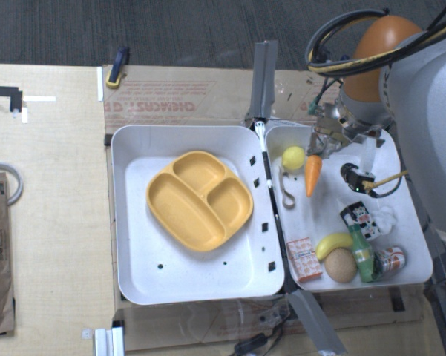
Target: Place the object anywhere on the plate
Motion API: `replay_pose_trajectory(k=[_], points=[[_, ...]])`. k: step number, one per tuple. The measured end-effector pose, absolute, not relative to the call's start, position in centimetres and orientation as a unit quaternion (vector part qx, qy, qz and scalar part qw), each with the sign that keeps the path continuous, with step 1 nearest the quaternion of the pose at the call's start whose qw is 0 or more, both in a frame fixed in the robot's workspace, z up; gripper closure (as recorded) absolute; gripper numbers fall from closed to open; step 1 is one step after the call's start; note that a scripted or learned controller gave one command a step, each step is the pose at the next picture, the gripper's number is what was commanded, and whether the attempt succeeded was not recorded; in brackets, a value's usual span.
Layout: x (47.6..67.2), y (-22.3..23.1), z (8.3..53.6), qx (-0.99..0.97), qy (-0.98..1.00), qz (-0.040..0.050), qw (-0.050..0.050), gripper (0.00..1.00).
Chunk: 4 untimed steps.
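A yellow plate (199, 199) with three compartments lies in the left bin (133, 273), and nothing is on it. My gripper (320, 145) hangs over the far part of the right bin (412, 221). An orange carrot (312, 176) sits right below the gripper, its wide end up against the gripper and its tip pointing toward the near side. From this angle I cannot make out whether the carrot is gripped. A yellow lemon (293, 157) rests just left of the carrot.
The right bin also holds a metal hook (286, 189), a banana (332, 245), a brown round fruit (340, 266), a red and white box (303, 259), a green bottle (362, 262), a can (391, 259) and a black and white item (358, 217).
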State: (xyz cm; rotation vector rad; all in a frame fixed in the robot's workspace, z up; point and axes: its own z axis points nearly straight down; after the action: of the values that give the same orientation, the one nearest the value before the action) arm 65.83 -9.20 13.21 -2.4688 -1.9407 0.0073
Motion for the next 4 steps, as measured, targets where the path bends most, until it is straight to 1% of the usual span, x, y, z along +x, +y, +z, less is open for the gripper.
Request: replay_pose_trajectory(k=[1,2,3,4], points=[[65.8,-9.2,13.2,-0.786,-0.618,0.0023,0.000,0.00],[58.5,-11.8,10.3,-0.808,-0.589,0.0021,0.001,0.00],[53.0,-11.9,9.0,-0.837,-0.547,0.0020,0.001,0.00],[47.6,-9.6,9.0,-0.811,-0.585,0.0019,0.002,0.00]])
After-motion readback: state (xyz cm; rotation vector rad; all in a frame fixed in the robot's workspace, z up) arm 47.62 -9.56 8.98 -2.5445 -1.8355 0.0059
